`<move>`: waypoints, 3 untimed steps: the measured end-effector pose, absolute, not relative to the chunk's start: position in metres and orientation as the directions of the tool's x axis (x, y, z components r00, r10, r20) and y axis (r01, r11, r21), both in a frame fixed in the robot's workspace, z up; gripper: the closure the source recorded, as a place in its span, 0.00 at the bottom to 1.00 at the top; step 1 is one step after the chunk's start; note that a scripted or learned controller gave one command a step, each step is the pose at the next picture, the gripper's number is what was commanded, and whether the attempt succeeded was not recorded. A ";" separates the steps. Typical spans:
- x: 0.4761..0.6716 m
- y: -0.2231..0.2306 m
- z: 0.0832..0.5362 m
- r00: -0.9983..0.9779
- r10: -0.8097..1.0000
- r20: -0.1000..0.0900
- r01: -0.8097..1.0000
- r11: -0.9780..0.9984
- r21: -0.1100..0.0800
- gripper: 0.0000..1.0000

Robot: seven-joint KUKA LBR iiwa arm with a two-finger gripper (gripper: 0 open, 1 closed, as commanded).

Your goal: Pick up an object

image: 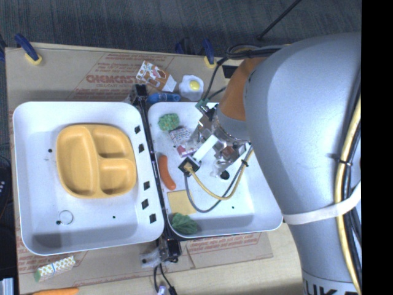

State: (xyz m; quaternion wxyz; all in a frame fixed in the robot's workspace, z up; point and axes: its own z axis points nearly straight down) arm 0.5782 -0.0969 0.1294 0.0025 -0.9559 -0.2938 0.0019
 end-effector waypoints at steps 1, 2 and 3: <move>0.627 -0.093 0.094 0.859 0.512 0.000 0.512 -0.859 -0.003 0.00; 0.645 -0.098 0.094 0.901 0.435 -0.004 0.435 -0.901 -0.007 0.00; 0.557 -0.120 0.099 0.940 0.340 0.001 0.340 -0.940 -0.001 0.00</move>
